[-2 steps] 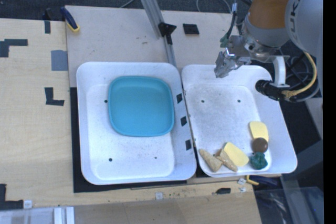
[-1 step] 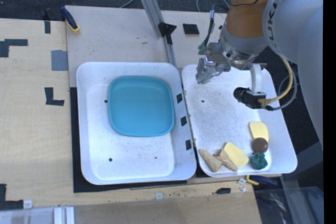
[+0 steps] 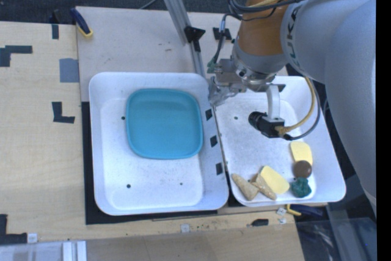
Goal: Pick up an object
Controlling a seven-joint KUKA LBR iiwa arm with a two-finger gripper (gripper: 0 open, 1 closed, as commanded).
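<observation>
The bench (image 3: 36,131) carries two white bins. The grey arm (image 3: 330,27) is reached in over the right bin (image 3: 244,131), its end effector (image 3: 219,91) seen at the upper left corner of that bin, near the divide; whether it is wide or narrow cannot be told. A blue plate (image 3: 164,123) lies in the left bin (image 3: 110,186). Small objects are clustered at the right bin's near edge: two yellow blocks (image 3: 272,180), a tan piece (image 3: 245,187), a brown ball (image 3: 302,169) and a teal item (image 3: 300,188).
</observation>
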